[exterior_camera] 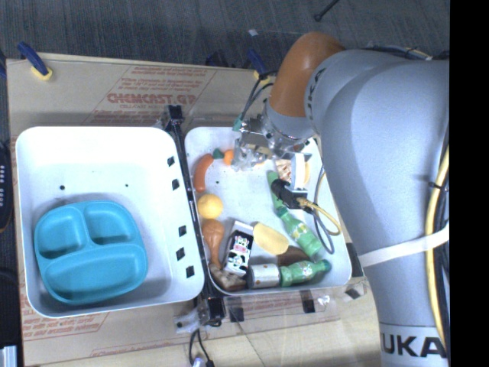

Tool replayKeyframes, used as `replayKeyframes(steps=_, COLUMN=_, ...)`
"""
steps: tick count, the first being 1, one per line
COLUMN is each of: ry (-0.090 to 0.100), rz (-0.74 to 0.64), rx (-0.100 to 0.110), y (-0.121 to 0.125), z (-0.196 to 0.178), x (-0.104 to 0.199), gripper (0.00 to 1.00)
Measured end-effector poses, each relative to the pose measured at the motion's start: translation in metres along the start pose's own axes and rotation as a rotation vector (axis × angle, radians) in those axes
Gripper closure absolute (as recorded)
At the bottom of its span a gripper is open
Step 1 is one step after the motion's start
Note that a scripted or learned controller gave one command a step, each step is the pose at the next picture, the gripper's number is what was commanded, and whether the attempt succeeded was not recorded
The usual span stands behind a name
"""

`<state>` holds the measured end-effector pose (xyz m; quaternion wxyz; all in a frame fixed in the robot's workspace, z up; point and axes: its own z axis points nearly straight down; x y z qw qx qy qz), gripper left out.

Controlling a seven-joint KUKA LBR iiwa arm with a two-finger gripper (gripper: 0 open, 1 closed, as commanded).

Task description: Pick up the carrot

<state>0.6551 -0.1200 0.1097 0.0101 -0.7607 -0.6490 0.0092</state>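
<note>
The carrot [202,172] is a long orange piece lying along the left wall of the right bin [229,193], its upper end towards the back. A small green-and-orange bit [223,156] lies just right of that end. My gripper [248,157] hangs over the back of the right bin, a short way right of the carrot's upper end and close to the small bit. I see nothing held in it. The grey arm with its orange band [302,71] reaches in from the right and covers the bin's right rim.
Below the carrot lie a yellow lemon [210,205], a brown-orange piece [212,234], a small printed carton [239,251], a pale yellow piece [269,238] and green bottles [299,235]. The left bin [46,151] holds a blue divided tray [90,249].
</note>
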Motion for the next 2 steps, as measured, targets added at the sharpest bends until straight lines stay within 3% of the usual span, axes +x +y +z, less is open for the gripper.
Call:
replayKeyframes(steps=1, ry=-0.004, rz=-0.372, rx=-0.018, y=-0.054, z=0.020, x=0.016, gripper=1.00)
replayKeyframes(steps=2, ry=-0.005, rz=-0.345, rx=-0.036, y=-0.087, z=-0.137, x=0.046, gripper=1.00)
